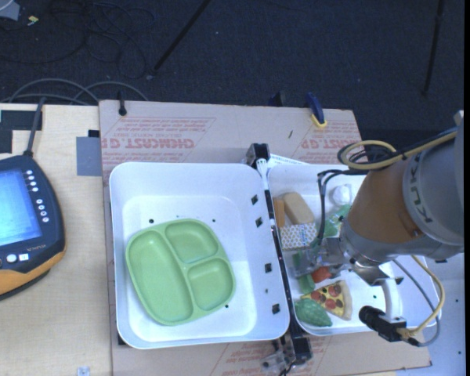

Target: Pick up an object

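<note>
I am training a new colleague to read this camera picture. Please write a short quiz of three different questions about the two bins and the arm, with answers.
1. True or false: the green divided plate lies in the left bin.
2. Which item lies near the front edge of the right bin? A) toy pizza slice B) blue cup C) metal spoon
3. Fill in: the arm reaches over the ____ bin.

Key: 1 true. 2 A. 3 right. The arm's wrist hides its gripper, so no grasp can be confirmed.
</note>
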### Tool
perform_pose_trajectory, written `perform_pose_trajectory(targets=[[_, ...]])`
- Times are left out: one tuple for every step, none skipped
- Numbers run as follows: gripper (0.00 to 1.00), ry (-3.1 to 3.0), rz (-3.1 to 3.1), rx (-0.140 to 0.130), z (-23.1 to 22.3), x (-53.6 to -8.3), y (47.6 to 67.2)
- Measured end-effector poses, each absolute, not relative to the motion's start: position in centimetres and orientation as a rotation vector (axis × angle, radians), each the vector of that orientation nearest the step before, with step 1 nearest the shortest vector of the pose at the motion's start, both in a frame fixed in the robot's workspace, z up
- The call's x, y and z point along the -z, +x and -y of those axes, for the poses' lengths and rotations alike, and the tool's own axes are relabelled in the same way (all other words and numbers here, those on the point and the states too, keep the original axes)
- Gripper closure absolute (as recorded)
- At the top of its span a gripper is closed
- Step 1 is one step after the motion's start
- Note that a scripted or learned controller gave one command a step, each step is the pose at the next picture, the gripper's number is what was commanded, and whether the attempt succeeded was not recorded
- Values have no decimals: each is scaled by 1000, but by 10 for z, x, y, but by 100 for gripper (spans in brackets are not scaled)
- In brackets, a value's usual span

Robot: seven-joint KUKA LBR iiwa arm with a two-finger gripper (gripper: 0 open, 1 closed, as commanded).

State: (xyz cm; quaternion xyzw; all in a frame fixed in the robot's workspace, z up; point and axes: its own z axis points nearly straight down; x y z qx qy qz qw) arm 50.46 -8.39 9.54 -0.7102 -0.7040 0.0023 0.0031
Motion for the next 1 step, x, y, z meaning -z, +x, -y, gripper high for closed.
perform_pose_trajectory(targets=[[100, -2216, 2230, 4, -1, -191, 536]])
